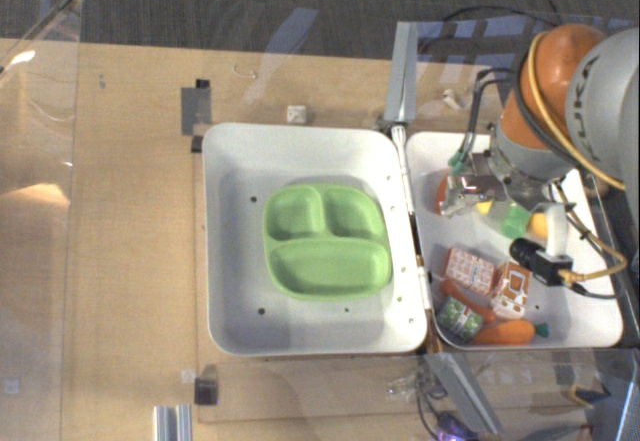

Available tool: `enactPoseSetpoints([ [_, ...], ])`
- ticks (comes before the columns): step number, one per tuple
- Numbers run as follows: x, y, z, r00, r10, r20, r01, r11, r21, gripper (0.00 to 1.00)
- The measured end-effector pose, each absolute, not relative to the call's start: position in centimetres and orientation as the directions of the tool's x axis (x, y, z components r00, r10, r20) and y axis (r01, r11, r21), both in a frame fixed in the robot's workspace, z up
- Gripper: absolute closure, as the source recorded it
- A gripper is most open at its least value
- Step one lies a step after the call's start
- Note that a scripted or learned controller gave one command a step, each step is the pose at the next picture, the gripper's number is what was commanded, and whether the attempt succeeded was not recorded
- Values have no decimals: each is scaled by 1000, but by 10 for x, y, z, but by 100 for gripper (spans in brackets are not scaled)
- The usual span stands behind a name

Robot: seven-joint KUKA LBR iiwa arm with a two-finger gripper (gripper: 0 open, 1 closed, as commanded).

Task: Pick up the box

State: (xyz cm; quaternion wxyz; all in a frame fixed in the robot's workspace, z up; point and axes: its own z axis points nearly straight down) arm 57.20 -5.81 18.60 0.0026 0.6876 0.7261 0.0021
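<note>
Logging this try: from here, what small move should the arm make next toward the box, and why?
Probably shift the end effector toward the near side of the right bin. It sits at the bin's far end, while the patterned box lies nearer, beside a second carton and a carrot.

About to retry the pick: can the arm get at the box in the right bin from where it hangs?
Probably yes: the box lies face up with open space above it, just below the tool; toys crowd its lower edge.
</note>
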Motion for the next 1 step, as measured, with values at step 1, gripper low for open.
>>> enactPoseSetpoints([
  [1,572,-58,186,-54,999,-1,999,54,6,0],
])
